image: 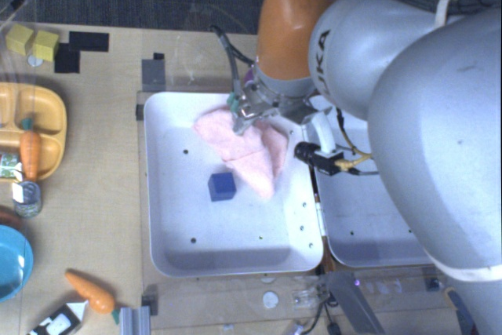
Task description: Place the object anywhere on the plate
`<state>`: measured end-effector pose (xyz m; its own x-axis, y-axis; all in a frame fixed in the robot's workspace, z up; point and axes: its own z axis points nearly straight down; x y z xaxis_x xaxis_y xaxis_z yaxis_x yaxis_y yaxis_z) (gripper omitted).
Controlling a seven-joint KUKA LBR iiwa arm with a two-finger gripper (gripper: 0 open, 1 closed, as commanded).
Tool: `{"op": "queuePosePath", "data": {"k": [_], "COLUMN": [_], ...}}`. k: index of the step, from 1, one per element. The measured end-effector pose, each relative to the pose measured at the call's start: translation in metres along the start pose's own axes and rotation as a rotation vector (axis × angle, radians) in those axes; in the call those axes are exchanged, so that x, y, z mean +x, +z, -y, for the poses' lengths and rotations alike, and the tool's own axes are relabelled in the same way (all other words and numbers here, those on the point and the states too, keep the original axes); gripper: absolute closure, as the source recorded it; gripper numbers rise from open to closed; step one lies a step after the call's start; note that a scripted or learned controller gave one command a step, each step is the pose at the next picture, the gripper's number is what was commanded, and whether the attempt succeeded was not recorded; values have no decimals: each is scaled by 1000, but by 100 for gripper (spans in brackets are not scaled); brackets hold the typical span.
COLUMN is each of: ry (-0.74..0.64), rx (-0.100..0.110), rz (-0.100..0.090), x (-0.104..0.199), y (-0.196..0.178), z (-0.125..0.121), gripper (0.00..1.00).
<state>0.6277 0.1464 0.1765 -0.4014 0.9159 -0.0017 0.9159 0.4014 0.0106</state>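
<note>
Looming closest to the lens, the grey arm (pixel 423 129) with its orange band (pixel 286 27) is reaching in from the right and covering much of the right bin (pixel 369 247). I am reading the pincer (pixel 245 112) at the upper middle of the left bin (pixel 227 251), and it is sitting low over the pink cloth (pixel 249 153), touching or nearly touching its upper fold. I cannot tell whether the pincer is spread or pressed together; its tips are blending into the cloth from this angle. The cloth is lying crumpled across the bin's upper centre, draping toward the right wall. A blue cube (pixel 222 186) is resting just beside the cloth's lower left edge, apart from the pincer.

I am seeing no plate inside either bin. On the surface (pixel 102 169) to the left, a yellow divided dish (pixel 35 121) is holding a carrot (pixel 29 154), and a blue dish (pixel 12 263) is showing at the lower left edge.

My judgement: the grasp step is in hand, with the cloth as the likely target, though the cube could be the intended object. The next move is calling for a confirmed pinch, a clean lift, then a carry to the plate.
</note>
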Motion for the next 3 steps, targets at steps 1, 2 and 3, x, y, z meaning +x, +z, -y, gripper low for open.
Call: {"op": "queuePosePath", "data": {"k": [1,2,3], "ry": [80,179,249], "rx": [6,4,5], "rz": [-2,0,-1], "x": [62,-14,48], "y": [36,-2,70], "z": [-22,-38,-65], "gripper": [100,100,100]}}
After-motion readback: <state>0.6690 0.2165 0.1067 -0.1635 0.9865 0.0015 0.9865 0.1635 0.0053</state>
